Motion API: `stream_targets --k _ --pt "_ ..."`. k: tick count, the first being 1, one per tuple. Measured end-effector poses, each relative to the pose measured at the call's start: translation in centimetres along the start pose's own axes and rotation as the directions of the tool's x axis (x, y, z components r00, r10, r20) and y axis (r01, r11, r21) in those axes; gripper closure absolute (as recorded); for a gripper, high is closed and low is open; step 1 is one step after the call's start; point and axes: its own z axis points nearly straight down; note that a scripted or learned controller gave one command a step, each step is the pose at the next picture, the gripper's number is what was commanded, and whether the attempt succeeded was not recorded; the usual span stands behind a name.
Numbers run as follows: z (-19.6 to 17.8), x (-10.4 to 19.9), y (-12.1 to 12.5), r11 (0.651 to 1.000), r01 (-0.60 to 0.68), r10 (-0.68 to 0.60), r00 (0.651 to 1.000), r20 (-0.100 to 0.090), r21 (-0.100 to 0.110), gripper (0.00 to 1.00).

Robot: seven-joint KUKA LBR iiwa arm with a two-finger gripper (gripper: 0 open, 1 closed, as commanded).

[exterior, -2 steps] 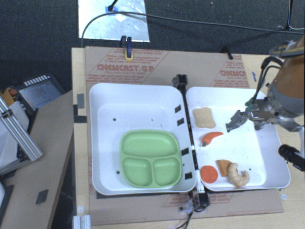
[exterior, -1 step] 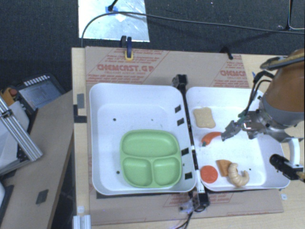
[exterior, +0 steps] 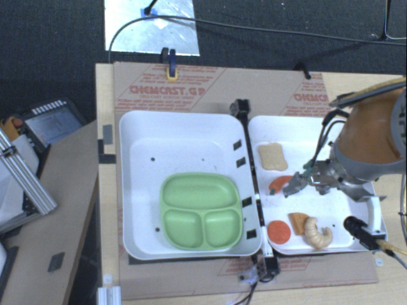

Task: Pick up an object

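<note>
Two white bins (exterior: pixel 137 129); one green tray (exterior: pixel 200 210); five food pieces (exterior: pixel 272 156).

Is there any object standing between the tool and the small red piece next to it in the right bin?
Nothing visible does. The tool sits just right of the small red piece in the right bin, with no object between them. The tan slice lies above, and the orange disc below, both off to the side.
</note>
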Motion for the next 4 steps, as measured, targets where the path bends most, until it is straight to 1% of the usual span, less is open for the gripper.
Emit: stream_targets --k 1,2,3,4 --pt "6.1 -0.3 -0.6 1.0 -0.001 0.001 1.0 0.0 0.002 0.0" --pt "4.7 -0.3 -0.5 1.0 0.001 -0.001 1.0 0.001 -0.003 1.0" --pt "0.0 0.5 -0.1 1.0 0.003 -0.003 1.0 0.002 -0.007 1.0" --pt "-6.0 0.0 -0.5 1.0 0.002 -0.002 1.0 0.003 -0.01 1.0"
